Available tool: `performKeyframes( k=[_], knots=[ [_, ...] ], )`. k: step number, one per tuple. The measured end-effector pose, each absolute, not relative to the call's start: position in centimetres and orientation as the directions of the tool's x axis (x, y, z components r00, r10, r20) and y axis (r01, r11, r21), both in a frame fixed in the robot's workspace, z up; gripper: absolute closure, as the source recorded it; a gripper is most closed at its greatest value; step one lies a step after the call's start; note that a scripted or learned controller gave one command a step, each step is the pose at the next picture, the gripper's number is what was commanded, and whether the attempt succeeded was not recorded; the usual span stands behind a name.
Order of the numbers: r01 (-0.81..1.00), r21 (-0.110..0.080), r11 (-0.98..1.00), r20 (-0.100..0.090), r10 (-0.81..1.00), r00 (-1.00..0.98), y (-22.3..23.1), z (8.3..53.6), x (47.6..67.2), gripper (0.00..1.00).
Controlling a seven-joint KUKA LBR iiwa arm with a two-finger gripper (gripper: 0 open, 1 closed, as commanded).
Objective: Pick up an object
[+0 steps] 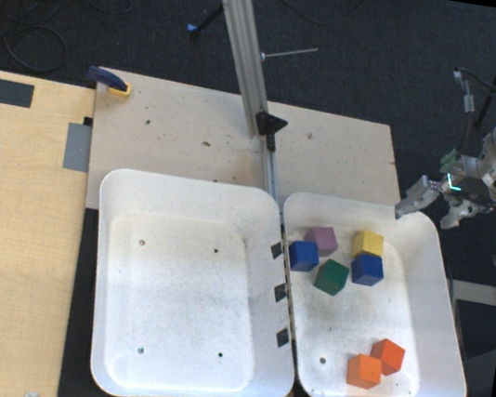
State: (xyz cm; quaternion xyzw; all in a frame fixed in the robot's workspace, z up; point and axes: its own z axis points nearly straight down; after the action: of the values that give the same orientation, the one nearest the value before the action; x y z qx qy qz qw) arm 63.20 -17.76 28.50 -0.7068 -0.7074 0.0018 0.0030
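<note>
The gripper [435,204], fingers apart and holding nothing, hangs just past the right bin's [443,301] far corner, while inside lie purple [322,240], yellow [369,242], green [332,277], two blue and two orange blocks.

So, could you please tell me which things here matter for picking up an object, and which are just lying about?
For the job:
- gripper
- right bin
- purple, yellow, two blue, green and two orange blocks

Lying about:
- left bin
- metal rail
- clamp
- floor cables
</note>
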Motion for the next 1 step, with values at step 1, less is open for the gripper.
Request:
performKeyframes(
  k=[1],
  knots=[
    [1.0, -0.003, 0.004, 0.0, 1.0, -0.004, -17.72, 28.76, 63.28, 0.0]
  ],
)
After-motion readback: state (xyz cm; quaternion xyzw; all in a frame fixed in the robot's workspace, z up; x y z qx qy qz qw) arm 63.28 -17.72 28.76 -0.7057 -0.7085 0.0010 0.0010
